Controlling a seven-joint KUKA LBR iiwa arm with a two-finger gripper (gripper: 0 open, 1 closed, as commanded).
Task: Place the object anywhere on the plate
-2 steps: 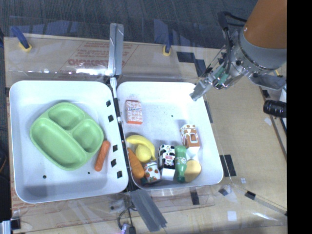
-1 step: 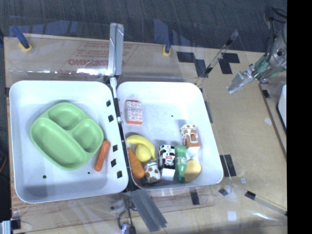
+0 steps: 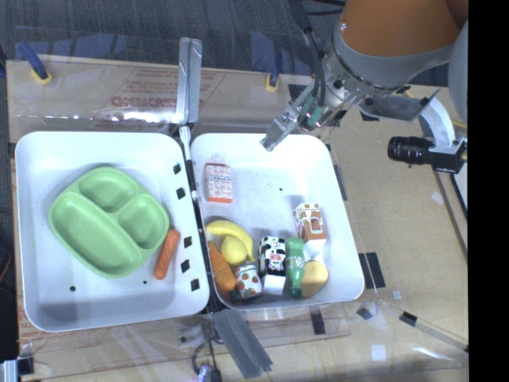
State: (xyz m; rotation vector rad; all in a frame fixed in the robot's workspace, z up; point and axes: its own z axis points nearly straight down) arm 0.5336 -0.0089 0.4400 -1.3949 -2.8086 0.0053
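A green divided plate [image 3: 103, 221] lies in the left bin [image 3: 48, 309]. An orange toy carrot [image 3: 165, 255] rests on the bin floor just off the plate's right rim, touching or nearly touching it. My gripper [image 3: 276, 136] hangs over the far edge of the right bin [image 3: 338, 213], well away from the plate and the carrot. Nothing shows in it.
The right bin holds a pink carton [image 3: 218, 181] at the back left. An orange-and-white carton [image 3: 310, 223] stands at the right. Packed along the front are a banana [image 3: 227, 231], a lemon [image 3: 234, 249], a second carrot [image 3: 223, 269], a cow-patterned carton [image 3: 273, 255] and a green bottle [image 3: 295, 267].
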